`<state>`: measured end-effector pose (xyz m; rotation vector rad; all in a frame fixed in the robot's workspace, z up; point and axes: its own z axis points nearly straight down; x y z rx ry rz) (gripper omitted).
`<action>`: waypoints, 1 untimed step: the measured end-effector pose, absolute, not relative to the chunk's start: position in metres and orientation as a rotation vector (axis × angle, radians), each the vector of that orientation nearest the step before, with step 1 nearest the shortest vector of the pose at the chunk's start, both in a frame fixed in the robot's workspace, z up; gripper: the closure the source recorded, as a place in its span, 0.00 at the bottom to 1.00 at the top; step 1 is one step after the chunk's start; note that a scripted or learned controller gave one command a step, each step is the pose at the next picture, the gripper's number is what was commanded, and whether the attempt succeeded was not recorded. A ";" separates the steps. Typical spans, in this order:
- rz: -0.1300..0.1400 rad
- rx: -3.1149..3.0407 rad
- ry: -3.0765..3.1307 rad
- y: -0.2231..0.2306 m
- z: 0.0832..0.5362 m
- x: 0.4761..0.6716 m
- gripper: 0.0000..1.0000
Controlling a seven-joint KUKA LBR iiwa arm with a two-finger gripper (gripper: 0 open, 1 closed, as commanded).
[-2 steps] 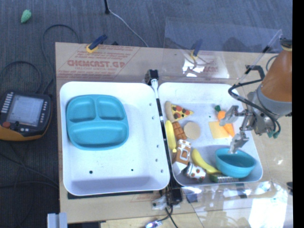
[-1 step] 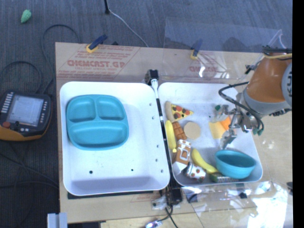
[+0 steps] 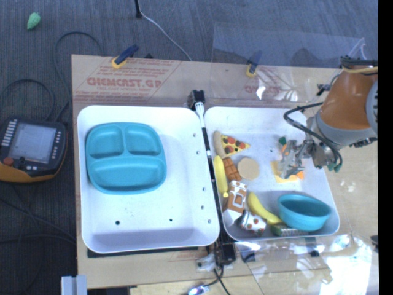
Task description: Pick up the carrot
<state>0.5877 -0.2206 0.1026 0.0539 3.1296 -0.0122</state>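
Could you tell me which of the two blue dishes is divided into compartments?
The blue tray in the left bin: it has three compartments. The blue bowl in the right bin is one open hollow.

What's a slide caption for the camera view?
KUKA gripper low over the carrot in the right bin, beside a blue bowl.

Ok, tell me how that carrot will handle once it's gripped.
The carrot looks like a small moulded toy, so probably stiff and light. Its tapered shape may let it slip or roll away from the gripper. It lies near the bin wall, which might stop it.
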 end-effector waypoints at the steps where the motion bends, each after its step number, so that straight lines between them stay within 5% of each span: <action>1: 0.001 0.259 3.129 -0.187 0.164 0.572 1.00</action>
